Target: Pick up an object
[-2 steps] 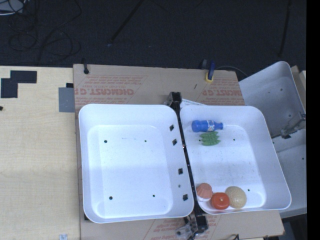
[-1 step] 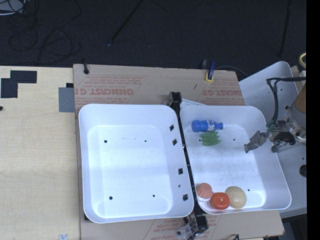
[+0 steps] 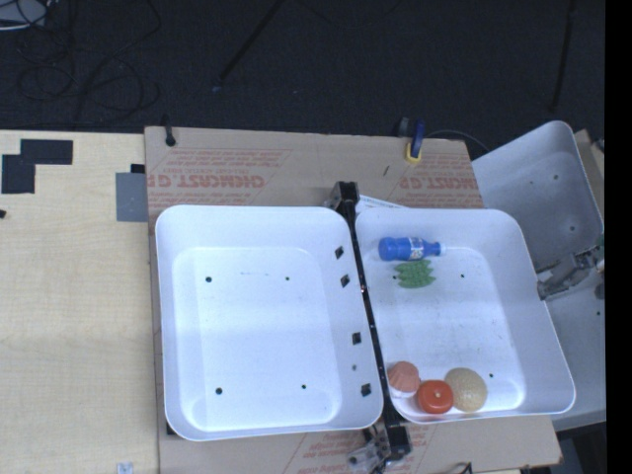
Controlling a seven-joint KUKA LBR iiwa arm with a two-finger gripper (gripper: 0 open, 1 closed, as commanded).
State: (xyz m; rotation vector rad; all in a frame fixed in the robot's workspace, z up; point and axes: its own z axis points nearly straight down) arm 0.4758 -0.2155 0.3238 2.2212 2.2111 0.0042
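At the right edge of the view, a grey metal part (image 3: 568, 276) is cut off by the frame; whether it is the pincer cannot be told. In the right bin (image 3: 538, 314) a blue bottle (image 3: 408, 249) lies beside a green toy (image 3: 416, 275). Three round things crowd the near wall: pink (image 3: 403, 375), red (image 3: 434, 396), tan (image 3: 466, 388). The left bin (image 3: 257, 230) adjoins it.

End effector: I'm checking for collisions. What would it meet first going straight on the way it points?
Likely the rim of the right bin, since the end effector points left across it; beyond lies the green object. Height is unclear, so it may pass over.
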